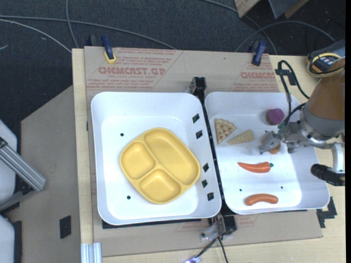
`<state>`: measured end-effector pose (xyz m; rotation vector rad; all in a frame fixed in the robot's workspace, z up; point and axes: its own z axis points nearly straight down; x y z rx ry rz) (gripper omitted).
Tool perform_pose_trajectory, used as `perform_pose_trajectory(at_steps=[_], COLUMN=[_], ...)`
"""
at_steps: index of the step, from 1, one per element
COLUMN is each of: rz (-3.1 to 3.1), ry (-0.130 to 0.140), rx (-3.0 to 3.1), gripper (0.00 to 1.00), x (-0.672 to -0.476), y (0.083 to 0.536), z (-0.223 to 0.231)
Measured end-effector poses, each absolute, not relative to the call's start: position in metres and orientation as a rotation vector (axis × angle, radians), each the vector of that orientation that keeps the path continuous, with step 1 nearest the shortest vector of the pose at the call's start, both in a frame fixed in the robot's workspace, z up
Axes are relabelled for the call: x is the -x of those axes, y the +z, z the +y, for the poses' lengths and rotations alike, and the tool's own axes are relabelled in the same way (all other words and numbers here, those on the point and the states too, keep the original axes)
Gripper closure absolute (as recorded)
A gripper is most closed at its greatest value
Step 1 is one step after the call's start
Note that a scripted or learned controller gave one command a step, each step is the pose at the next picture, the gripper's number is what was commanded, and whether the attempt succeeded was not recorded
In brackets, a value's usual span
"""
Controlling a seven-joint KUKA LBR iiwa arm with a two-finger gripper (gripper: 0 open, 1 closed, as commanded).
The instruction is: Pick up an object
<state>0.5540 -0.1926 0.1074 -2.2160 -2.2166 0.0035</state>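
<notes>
Arm (327, 100) reaching in from right edge, gripper (272, 142) sitting low in right bin (315, 193), mid-frame right; finger state impossible to tell. Purple ball (275, 115) lying just above gripper. Waffle (224, 129) and wedge (242, 138) lying left. Chili (255, 167) and sausage (261, 200) lying below. Yellow tray (159, 165) filling left bin (107, 111).

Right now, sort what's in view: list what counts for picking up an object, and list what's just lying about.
For the job:
gripper
red pepper
sausage
purple piece
waffle wedge
tan wedge
right bin

Lying about:
yellow divided plate
left bin
blue clamps
floor cables
</notes>
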Motion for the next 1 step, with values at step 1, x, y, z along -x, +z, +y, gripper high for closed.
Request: perform_pose_trajectory(at_steps=[1], rz=[-2.222], ry=[-0.002], rx=[2.221], gripper=[1.00], x=[-0.5560], y=[0.1219], z=[-0.1934])
